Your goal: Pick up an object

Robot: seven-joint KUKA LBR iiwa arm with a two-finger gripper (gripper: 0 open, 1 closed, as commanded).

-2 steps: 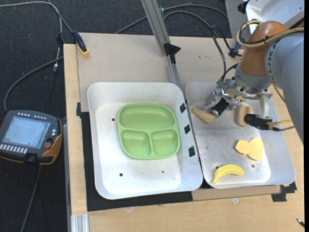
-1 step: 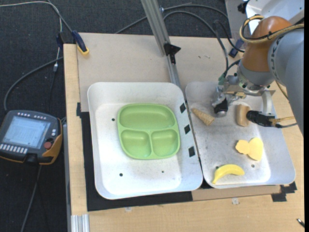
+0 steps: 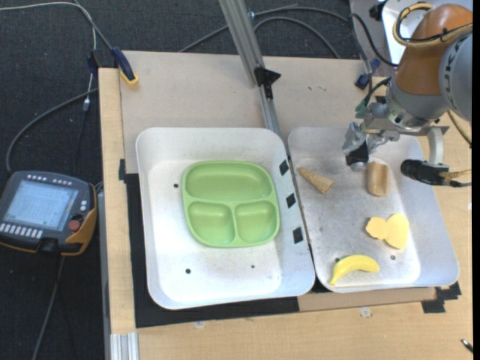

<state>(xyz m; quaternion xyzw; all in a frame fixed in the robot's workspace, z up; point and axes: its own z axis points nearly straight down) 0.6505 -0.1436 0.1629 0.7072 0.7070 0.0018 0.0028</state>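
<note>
The right bin (image 3: 330, 223) holds a tan cone-shaped piece (image 3: 316, 179) near its left wall, a light brown bread-like block (image 3: 377, 178), a yellow flat shape (image 3: 389, 230) and a yellow banana (image 3: 355, 266) near the front. My gripper (image 3: 358, 153) hangs over the far part of this bin, just left of and behind the brown block. Nothing shows between its dark fingers. The cone lies a short way to its front left.
The left bin (image 3: 161, 201) carries a green divided plate (image 3: 229, 203). A metal pole (image 3: 247, 47) slants down to the gap between the bins. A teach pendant (image 3: 41, 210) lies on the floor at left. Cables run behind the bench.
</note>
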